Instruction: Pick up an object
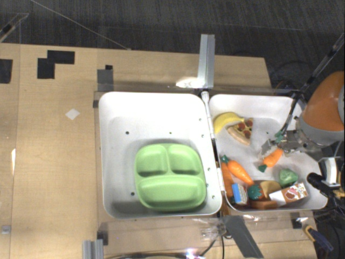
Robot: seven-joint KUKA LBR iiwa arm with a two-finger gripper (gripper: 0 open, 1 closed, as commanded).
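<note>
As bins sit side by side, left bin [116,144] bears green tray [170,176] alone. Right bin [253,104] crowded: banana [223,121], pizza slice [240,131], carrot [237,171] by divider, cartons along near wall. Gripper [275,142] low over small carrot [273,157] (likely target); grip state: cannot tell, and carrot rests on bin floor.

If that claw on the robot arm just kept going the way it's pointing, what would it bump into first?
Most likely the small orange toy carrot lying right beneath the two-finger gripper in the right white bin. Depth is hard to judge from above, so it could just miss and meet the bin floor.
</note>
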